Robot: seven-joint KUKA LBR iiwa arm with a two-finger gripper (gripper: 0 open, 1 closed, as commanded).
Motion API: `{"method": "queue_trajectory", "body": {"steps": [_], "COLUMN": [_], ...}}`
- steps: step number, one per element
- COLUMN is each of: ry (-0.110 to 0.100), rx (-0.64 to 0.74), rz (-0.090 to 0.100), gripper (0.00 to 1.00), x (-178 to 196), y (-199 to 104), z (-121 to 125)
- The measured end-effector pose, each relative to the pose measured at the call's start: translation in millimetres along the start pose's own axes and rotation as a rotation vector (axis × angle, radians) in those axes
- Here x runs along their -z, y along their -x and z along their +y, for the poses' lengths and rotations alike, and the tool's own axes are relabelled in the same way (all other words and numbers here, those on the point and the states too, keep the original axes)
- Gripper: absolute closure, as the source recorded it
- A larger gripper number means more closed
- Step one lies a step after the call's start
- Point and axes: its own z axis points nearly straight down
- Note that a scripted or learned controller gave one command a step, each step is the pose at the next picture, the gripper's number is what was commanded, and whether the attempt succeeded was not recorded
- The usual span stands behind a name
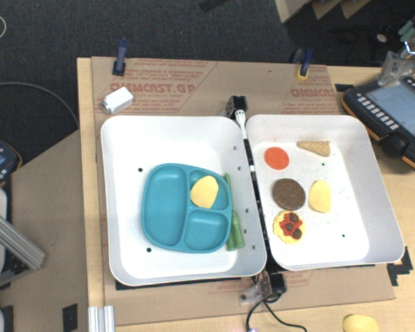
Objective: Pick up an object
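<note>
The left bin [124, 151] holds a teal divided plate [167, 209] with a yellow lemon-like piece [205, 191] in its upper right compartment. A green stick-shaped piece [234, 228] lies along the plate's right side. In the right bin [360, 241] lie a red-orange disc [277, 158], a tan wedge [315, 147], a brown round patty [288, 194], a pale yellow piece [320, 196] and a small pizza-like round [290, 227] with red and dark toppings.
Both bins rest on a cardboard sheet [194, 81] held by blue clamps [120, 57]. A small white block [117, 100] lies on the cardboard at upper left. A tablet-like device [391, 109] sits at the right, and a yellow object [360, 323] at the bottom right edge.
</note>
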Motion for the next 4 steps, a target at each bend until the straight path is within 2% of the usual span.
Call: {"method": "queue_trajectory", "body": {"steps": [1,2,3,4], "ry": [0.003,-0.027,-0.001,-0.031], "rx": [0.000,-0.005,0.008,-0.005], "rz": [-0.002,0.009,0.006,0.010], "gripper": [1.00,1.00,1.00,1.00], "x": [159.7,58.3,184.7,65.9], "y": [3.5,2.9,-105.7,-105.9], "z": [0.5,-31.6,2.9,-49.4]}}
